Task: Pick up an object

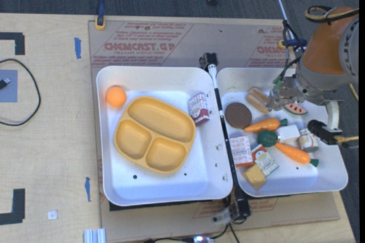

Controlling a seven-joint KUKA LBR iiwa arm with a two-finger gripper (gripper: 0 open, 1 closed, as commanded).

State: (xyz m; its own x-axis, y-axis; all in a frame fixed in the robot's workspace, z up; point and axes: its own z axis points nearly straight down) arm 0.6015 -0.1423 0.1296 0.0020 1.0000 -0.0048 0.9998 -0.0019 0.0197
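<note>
My gripper (279,97) hangs low over the back of the right bin (336,179), between a tan bread roll (257,100) on its left and a watermelon slice (295,106) on its right. In front of it lie a brown round cookie (238,114), a carrot (266,125), a green vegetable (267,138) and a second carrot (293,153). Nothing shows as held in the gripper.
The right bin also holds a white block (288,133), a small can (308,140), a red-and-white packet (240,150), a small carton (266,162) and a cheese block (255,177). The left bin (108,179) holds an orange ball (116,96), a yellow divided tray (154,133) and a small carton (198,108).
</note>
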